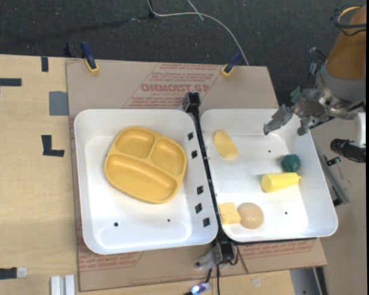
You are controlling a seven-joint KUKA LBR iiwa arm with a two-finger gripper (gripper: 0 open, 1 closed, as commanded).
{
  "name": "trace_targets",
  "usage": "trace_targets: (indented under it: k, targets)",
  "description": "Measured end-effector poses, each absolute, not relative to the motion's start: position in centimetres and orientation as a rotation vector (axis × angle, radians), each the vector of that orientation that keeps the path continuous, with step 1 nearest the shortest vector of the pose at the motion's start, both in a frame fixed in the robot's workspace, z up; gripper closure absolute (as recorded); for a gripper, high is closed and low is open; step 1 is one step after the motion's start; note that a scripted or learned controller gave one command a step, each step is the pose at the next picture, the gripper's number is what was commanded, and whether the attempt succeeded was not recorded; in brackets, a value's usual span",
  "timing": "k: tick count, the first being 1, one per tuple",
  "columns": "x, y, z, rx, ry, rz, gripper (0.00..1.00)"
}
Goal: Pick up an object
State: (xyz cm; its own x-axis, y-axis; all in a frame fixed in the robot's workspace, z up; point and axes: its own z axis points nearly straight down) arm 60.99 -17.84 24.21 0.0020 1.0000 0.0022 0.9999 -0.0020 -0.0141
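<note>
Dark carpet backs a wooden bench (24, 165) on which a cardboard sheet (166, 85) carries two white bins side by side. At 9 o'clock, the left bin (86, 183) holds a yellow divided tray (146, 163). At 3 o'clock, the right bin (313, 220) holds the loose things: a pale yellow lump (225, 144) near its top left, a small green ball (290, 162) by its right wall, a yellow cylinder (280, 181) just below that, and a yellow block (229, 213) touching a beige ball (250, 216) towards 5 o'clock. The arm (347, 54) reaches in at 2 o'clock, and the gripper (290, 121) hangs above the right bin's top right corner with its jaws apart and nothing between them. The step in hand looks like the approach; no pick has yet been made. The green ball and the cylinder lie nearest, so the next move likely calls for a shift towards 6 o'clock, a straight descent, and jaws closing squarely round one of them, clear of the bin wall.
</note>
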Motion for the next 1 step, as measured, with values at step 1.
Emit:
trace_targets:
  k: [1]
  targets:
    - [61.24,-17.79,24.96,-2.220,-2.222,0.002,0.00]
